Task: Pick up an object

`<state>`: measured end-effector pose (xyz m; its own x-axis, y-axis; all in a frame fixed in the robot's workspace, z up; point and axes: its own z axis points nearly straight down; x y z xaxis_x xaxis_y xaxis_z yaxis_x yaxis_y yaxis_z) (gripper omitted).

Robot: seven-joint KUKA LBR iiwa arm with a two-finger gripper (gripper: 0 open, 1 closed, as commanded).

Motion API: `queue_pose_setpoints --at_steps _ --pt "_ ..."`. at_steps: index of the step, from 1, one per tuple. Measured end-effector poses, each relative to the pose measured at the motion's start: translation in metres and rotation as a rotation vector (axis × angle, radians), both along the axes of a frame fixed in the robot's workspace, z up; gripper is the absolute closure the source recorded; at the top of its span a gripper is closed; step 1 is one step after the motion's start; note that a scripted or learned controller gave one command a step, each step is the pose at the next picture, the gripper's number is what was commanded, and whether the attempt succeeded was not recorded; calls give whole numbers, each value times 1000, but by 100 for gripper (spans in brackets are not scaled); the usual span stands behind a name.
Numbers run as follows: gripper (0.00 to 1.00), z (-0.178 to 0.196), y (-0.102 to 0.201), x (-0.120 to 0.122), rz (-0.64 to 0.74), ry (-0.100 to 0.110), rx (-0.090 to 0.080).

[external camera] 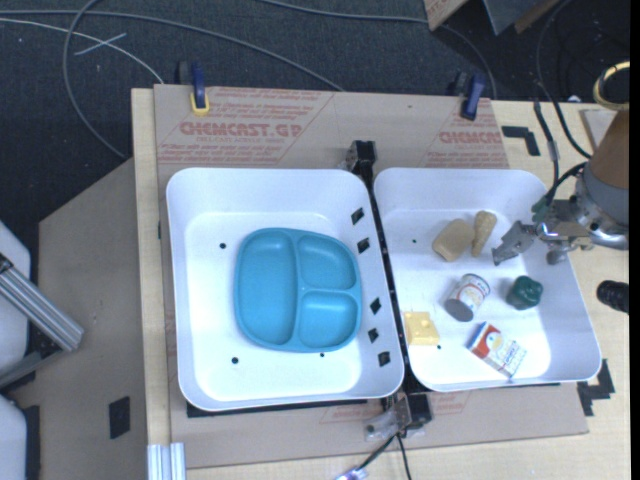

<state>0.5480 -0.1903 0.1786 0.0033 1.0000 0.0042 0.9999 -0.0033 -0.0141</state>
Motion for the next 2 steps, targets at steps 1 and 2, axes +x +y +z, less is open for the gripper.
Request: queue_pose_setpoints --at_steps 1,2 --pt "0 7 0 3 4 -13 -3" --pt "0 -36 5 1 4 -9 -1"
